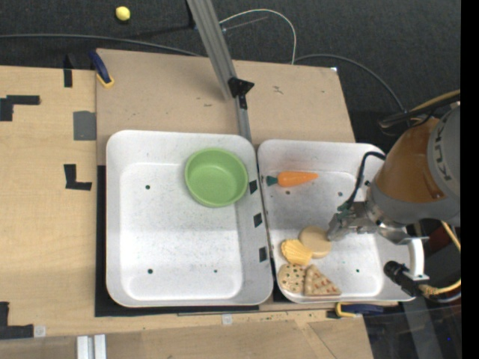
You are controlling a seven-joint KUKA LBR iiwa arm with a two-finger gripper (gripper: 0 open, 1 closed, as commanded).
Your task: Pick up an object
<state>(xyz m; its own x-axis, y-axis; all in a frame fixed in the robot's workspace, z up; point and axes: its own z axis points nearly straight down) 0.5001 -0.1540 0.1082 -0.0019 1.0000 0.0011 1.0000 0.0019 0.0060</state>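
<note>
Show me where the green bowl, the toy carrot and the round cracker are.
green bowl (216, 176): camera view, centre of its inside.
toy carrot (298, 178): camera view, middle of the orange body.
round cracker (291, 277): camera view, its dotted top face.

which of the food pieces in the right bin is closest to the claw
The pale round piece, right beside the claw. The shell-shaped yellow piece, cracker and pizza slice lie lower; the carrot lies higher.

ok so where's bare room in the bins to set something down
Most of the left bin is bare: everything below and left of the green bowl. In the right bin, a bare patch lies between the carrot and the gripper. Its lower left corner is crowded with the crackers and other food pieces.
</note>
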